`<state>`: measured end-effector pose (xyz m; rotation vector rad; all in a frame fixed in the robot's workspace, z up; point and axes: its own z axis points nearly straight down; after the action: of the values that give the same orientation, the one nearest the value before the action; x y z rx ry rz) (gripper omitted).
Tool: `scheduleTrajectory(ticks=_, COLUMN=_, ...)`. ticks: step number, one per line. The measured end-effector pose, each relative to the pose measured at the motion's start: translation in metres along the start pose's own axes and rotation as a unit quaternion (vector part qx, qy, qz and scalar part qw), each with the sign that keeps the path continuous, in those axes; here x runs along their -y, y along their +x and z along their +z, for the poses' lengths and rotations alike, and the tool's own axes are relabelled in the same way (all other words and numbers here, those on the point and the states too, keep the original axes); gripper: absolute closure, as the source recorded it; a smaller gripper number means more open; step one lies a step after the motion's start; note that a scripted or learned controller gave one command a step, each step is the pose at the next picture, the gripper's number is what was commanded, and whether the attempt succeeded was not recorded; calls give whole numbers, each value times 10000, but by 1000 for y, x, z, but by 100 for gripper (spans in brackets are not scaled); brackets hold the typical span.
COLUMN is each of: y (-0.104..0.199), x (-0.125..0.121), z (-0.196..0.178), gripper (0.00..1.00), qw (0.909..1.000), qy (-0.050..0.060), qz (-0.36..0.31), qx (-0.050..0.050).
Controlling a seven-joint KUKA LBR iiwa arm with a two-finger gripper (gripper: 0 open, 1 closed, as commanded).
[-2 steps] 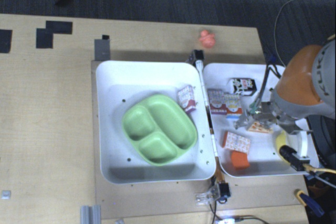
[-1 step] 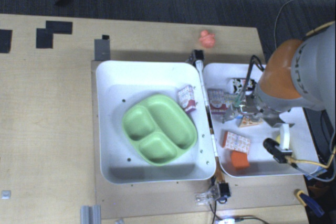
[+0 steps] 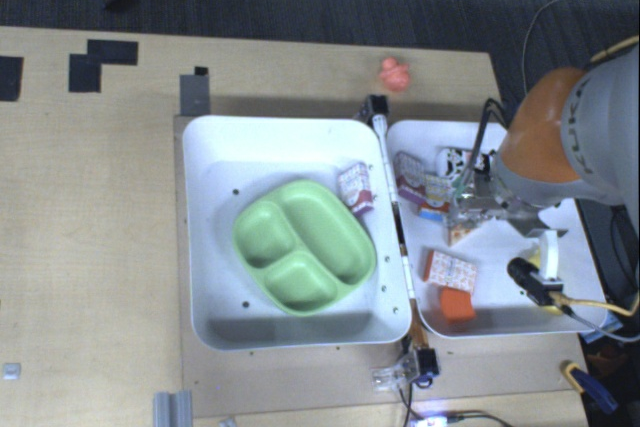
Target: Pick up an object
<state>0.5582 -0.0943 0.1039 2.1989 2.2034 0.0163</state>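
Observation:
My gripper [image 3: 462, 215] is low in the right bin [image 3: 500, 323], in its middle, reaching in from the right. Its tips sit over a small tan piece [image 3: 458, 234]. Just left of it lie a cluster of small packets [image 3: 417, 183] with purple, blue and red parts. A black and white object [image 3: 452, 160] rests behind the gripper. An orange patterned packet [image 3: 449, 268] and an orange block [image 3: 456, 305] lie nearer the front. Nothing shows between the fingers.
The left bin [image 3: 205, 215] holds a green divided plate [image 3: 302, 244] and a small red and white packet [image 3: 355, 186] at its right side. A pink object [image 3: 395, 73] lies on the bench behind the bins.

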Motion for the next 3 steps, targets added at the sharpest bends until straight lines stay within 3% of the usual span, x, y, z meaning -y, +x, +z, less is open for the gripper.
scheduleTrajectory(ticks=1, y=29, x=36, z=-104, gripper=100, qw=9999, qy=111, qz=-15, qx=-65)
scheduleTrajectory(ticks=2, y=29, x=36, z=-104, gripper=0, qw=9999, qy=117, qz=-14, qx=-65)
scheduleTrajectory(ticks=3, y=-8, x=6, z=11, gripper=0, qw=9999, qy=142, qz=0, qx=-62)
